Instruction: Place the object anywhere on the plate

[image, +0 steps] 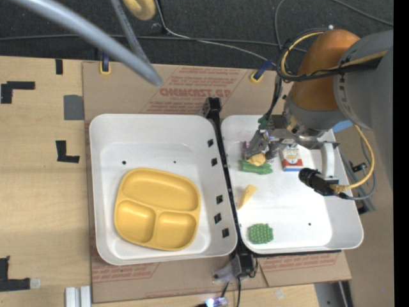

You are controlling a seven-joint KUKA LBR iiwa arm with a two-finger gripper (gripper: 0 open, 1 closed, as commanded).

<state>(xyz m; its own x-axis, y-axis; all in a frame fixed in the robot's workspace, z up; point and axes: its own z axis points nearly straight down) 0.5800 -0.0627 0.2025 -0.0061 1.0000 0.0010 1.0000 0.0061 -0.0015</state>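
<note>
My pincer [261, 147] is low in the right bin [332, 235], directly over a green and yellow toy [256, 163], evidently for a pickup; whether it is spread, pressed together or pinching I cannot tell, my wrist covering it; the yellow plate [156, 208] sits in the left bin [105, 133], bare, awaiting delivery; a red and white carton [292, 160] is half hidden behind my wrist.

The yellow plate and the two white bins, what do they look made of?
The yellow plate looks like molded plastic: smooth, one even color, rounded dividers, soft sheen. The white bins also look like thin molded plastic, with rounded corners and a slight gloss, though coated metal can't be ruled out.
</note>
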